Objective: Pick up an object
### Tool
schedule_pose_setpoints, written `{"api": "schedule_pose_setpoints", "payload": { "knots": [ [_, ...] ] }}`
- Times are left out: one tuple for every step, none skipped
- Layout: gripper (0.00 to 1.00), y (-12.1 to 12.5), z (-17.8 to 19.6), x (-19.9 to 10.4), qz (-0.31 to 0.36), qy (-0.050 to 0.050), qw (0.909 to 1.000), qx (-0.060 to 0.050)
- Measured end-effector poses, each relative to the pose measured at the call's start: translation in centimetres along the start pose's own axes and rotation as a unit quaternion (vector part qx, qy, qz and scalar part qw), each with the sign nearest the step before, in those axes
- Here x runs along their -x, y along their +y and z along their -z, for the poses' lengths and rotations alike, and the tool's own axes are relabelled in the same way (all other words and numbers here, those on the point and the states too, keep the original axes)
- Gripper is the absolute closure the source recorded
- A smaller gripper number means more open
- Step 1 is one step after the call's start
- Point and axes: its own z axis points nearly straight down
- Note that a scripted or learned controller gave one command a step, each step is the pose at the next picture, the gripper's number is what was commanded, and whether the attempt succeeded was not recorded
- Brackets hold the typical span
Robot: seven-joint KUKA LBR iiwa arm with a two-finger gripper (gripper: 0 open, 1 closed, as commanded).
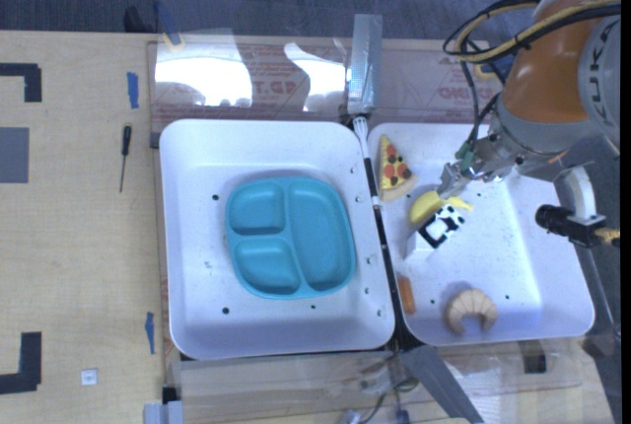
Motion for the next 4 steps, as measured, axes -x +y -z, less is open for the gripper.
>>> {"api": "schedule_pose_setpoints", "payload": {
  "knots": [
    [0.00, 0.1, 0.1, 0.0, 0.000, 0.000, 1.0000, 0.001],
    [0.00, -3.1, -7.6, 0.4, -0.021, -0.001, 0.9998, 0.004],
    [1.00, -3.1, -6.9, 0.3, -0.021, 0.000, 0.9998, 0.003],
    [0.00, -3.1, -6.9, 0.3, -0.021, 0.000, 0.9998, 0.002]
  ]
}}
